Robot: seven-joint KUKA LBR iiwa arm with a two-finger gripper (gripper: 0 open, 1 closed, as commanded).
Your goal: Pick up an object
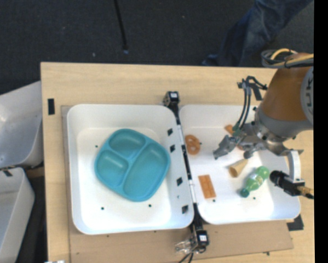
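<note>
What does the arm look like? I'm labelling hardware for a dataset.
The arm has a rounded orange-brown band over a grey wrist section, with dark cables looping beside it. The gripper is dark grey metal.

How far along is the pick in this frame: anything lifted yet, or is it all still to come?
Nothing looks picked yet. The gripper hangs over the right bin with nothing seen between its fingers. The pretzel, orange wafer, cone and green bottle all lie on the bin floor. The blue divided plate sits in the left bin. Grasping and lifting remain.
</note>
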